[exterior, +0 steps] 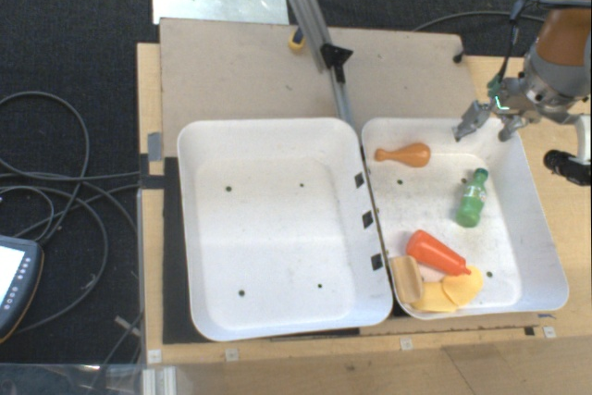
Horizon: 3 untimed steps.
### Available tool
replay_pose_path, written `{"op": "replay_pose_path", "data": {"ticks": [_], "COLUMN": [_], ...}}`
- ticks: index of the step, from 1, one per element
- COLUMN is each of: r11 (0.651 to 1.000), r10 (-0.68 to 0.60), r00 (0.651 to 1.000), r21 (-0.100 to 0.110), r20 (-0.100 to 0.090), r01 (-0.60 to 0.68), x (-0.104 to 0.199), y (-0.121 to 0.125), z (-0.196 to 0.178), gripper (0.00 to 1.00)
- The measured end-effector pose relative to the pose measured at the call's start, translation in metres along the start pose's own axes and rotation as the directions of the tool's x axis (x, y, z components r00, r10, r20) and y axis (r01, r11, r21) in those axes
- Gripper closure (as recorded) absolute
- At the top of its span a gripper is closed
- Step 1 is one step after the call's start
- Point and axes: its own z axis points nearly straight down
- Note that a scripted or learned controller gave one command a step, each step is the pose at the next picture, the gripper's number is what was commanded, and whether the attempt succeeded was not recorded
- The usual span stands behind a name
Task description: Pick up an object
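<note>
White plastic forms two shallow bins side by side on a tan bench, seen from above at a slant. In the left bin (268, 227), the floor is bare apart from a few small dark dots. Along the near edge of the right bin (532, 227) several objects cluster together. An orange drumstick-shaped toy (404, 154) lies on its side near the far left corner of that bin. A small green bottle (472, 198) lies toward the middle, well apart from the drumstick. At the near left corner sits an orange cone (437, 253), resting against a heap of yellow and tan pieces (442, 288). From the right, the grey arm with its orange band (564, 37) reaches in, and its gripper (490, 122) hangs above the far right rim of the right bin. Its two fingers are spread wide apart, with nothing between them. A grey pole (305, 0) slants across the top of the bench.
</note>
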Motion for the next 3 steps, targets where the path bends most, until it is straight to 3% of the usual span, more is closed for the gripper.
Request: {"op": "replay_pose_path", "data": {"ticks": [1, 3], "r11": [1.000, 1.000], "r10": [-0.003, -0.002], "r00": [1.000, 1.000], "r21": [-0.004, 0.000], "r20": [0.002, 0.000], "r01": [0.003, 0.002], "x": [0.000, 0.002], "y": [0.001, 0.003], "z": [-0.003, 0.104], "gripper": [0.00, 0.00]}}
